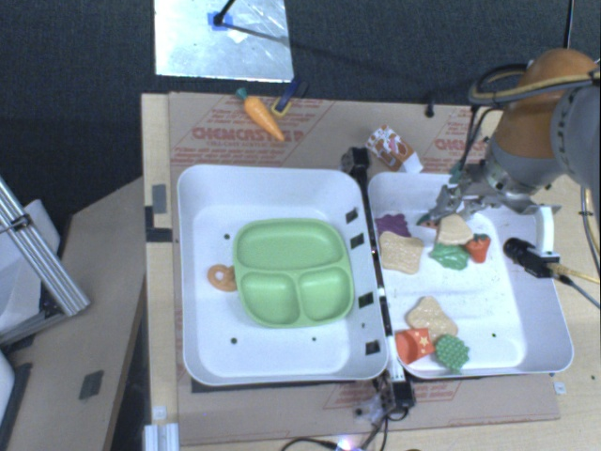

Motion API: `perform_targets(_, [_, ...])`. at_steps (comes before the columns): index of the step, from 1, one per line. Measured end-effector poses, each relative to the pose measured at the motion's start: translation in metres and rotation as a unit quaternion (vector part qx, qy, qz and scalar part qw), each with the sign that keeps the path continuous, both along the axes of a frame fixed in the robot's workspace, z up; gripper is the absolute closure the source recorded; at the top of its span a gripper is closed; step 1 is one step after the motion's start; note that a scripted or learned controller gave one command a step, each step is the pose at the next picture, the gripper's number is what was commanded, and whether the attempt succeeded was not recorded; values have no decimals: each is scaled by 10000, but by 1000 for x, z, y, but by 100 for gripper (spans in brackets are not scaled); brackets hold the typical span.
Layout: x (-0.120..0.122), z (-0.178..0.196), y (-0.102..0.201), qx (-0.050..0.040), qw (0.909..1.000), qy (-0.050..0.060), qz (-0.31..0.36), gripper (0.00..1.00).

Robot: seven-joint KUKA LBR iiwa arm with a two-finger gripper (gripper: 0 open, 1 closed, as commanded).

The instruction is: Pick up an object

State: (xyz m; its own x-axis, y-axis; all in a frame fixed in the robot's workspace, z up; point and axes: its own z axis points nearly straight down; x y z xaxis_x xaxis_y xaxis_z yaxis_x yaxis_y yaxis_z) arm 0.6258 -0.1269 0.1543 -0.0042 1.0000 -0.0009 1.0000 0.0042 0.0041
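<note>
Two white bins side by side; gripper sits low over the right bin, near its far edge. Finger state: cannot tell, too small and cluttered. Just below the gripper lies a tan bread-shaped piece, with a green leafy piece and a red piece right beside it. Purple piece is just left of the gripper, tan slice below-left. Further toward the near edge: another tan piece, red star block, green textured piece. Far left of the gripper, the left bin holds a green divided tray and a small orange ring. Carrot toy lies beyond the bins.
</note>
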Motion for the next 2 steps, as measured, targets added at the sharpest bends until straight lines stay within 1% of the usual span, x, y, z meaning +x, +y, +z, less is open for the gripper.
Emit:
perform_targets(1, [-4,45,2,2,10000,-2,2,100])
perform_targets(2, [-4,71,2,4,10000,9,4,100])
